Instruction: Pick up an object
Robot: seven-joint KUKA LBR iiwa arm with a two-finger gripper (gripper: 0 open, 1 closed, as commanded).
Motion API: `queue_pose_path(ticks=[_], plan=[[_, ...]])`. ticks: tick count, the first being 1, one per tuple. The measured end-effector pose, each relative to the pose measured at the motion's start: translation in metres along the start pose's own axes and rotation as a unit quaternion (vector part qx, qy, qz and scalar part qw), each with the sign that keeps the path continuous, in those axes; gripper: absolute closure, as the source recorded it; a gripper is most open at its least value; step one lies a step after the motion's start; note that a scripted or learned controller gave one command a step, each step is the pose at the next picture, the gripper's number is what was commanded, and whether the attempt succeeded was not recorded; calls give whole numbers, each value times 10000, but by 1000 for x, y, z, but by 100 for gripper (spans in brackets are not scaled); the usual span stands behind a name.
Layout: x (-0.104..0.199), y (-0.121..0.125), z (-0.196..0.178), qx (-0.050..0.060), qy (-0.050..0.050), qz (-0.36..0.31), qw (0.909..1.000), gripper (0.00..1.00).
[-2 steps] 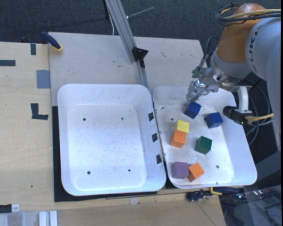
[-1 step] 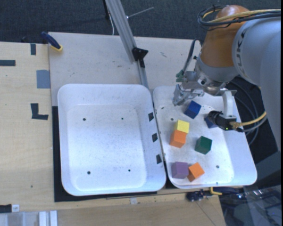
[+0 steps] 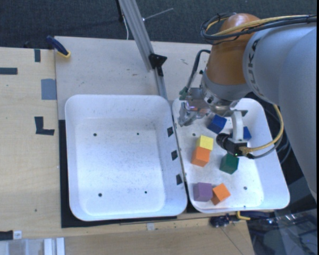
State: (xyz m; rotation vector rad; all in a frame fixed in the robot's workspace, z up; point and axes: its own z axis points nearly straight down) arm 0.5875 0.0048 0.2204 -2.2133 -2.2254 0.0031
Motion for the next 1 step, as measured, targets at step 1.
queue_pose_path(ticks=[1], plan=[[53,-4,-14,-16,7,-12,10000,100]])
